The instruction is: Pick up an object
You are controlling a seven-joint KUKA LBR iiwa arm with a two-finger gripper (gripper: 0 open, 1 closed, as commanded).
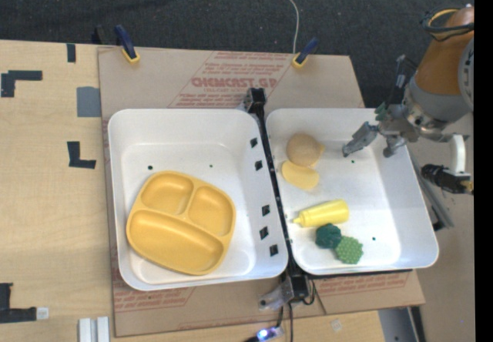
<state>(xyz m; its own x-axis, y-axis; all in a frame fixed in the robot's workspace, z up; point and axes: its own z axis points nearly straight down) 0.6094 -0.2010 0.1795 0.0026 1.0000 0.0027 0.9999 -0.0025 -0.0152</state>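
Nearest the viewer, at the front of the right bin (400, 202), lie two green broccoli-like pieces: a light green one (349, 249) and, touching it on its left, a darker green one (329, 236); both sit well forward of the pincer and to its left. Just behind them a yellow squeeze-bottle shape (322, 214) lies on its side, its nozzle pointing away from the pincer toward the divider between the bins. Farther back, a pale yellow wedge (300, 176) rests flat, with a tan rounded lump (304, 150) touching its far edge; these two lie to the left of the pincer, the lump roughly level with it. The pincer (374, 141) hangs over the back right part of the right bin, its two dark fingers (356, 140) spread apart with nothing between them and apart from every object. Above it rise the grey wrist and the orange band (443, 63) of the arm. In the left bin (123, 140), well apart from the pincer across the divider, a yellow three-compartment plate (181, 221) lies flat. Beyond both bins, a cardboard sheet (223, 82) is fastened by two blue-and-yellow clamps (127, 46) at its far edge.
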